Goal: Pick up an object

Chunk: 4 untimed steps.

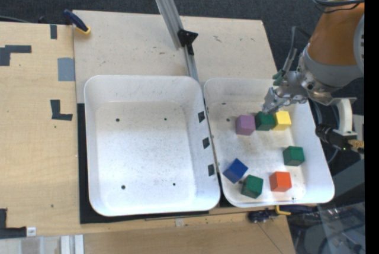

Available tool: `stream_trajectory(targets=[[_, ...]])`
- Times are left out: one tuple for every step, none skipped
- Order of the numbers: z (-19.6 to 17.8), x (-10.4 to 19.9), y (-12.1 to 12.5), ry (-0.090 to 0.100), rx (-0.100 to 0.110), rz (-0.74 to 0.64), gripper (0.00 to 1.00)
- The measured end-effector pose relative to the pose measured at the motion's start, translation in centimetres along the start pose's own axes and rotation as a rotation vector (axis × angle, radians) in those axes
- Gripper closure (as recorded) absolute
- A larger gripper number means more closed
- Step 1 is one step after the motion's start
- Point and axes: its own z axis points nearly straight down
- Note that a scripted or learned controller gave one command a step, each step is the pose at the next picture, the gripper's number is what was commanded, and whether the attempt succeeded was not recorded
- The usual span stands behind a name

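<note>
In the right bin [225, 93] lie several small blocks. A purple block [245, 124], a dark green block [266, 121] and a yellow block [283, 119] sit in a tight row near the bin's middle. A second green block [293, 156] rests to the right. Along the front edge lie a blue block [235, 170], another green block [252, 186] and an orange block [280, 181]. My gripper [273, 102] hangs low just behind the dark green block, its tip close to the block's top. No block shows in its grasp.
The left bin [142, 140] adjoins the right one along a shared rim. A slanted metal rail [167, 3] crosses the bench behind the bins. A blue and yellow clamp [77, 22] lies at the bench's far left.
</note>
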Motion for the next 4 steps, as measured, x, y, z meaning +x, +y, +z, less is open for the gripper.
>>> stream_trajectory(targets=[[0.2, 4.9, 3.0, -0.001, 0.000, 0.000, 1.00], [2.1, 9.6, 5.6, -0.001, 0.002, 0.001, 1.00], [2.6, 13.8, 8.0, -0.001, 0.001, 0.001, 1.00], [4.4, 18.8, 9.6, -0.001, 0.002, 0.001, 1.00]])
